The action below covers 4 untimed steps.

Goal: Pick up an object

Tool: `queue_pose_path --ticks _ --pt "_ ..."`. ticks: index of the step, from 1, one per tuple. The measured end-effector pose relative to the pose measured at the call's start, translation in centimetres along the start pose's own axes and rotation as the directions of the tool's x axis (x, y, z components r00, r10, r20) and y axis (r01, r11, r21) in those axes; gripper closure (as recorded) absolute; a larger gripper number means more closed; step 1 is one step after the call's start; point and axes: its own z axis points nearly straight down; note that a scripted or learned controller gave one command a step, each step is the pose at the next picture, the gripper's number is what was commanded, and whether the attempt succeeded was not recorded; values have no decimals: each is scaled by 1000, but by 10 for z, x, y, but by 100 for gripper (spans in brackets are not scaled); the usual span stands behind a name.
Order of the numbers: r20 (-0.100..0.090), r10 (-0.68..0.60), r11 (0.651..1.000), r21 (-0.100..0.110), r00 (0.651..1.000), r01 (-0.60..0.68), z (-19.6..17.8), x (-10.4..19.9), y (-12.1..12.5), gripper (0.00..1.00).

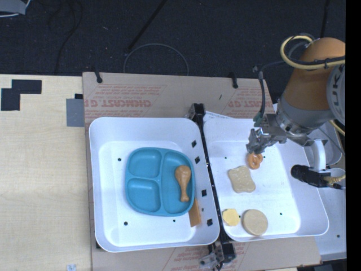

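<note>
Orange ring (pixel 255 161) sits right under my claw (pixel 256 147) in the right bin (pixel 293 222); I cannot tell whether it grips

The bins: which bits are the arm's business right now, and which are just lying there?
In play:
- gripper
- small orange piece right under it

Lying about:
- blue tray
- drumstick
- bread slice
- yellow disc
- tan round

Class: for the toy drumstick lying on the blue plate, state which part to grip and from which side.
Grip the drumstick across its narrow shank, coming from above. It lies flat in the divided plate, its bulbous end toward the bin's far side, with room either side.
</note>
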Motion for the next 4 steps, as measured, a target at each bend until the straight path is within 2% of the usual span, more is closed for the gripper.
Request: queue_pose_path --ticks 1,2,3,4 --pt "0 0 1000 -1 1000 0 -5 43 -11 100" --pt "0 -2 1000 -1 1000 2 -1 89 -11 100" --pt "0 -2 1000 1 1000 2 11 139 -20 100" --pt "0 -3 1000 -1 1000 3 2 196 -35 100"
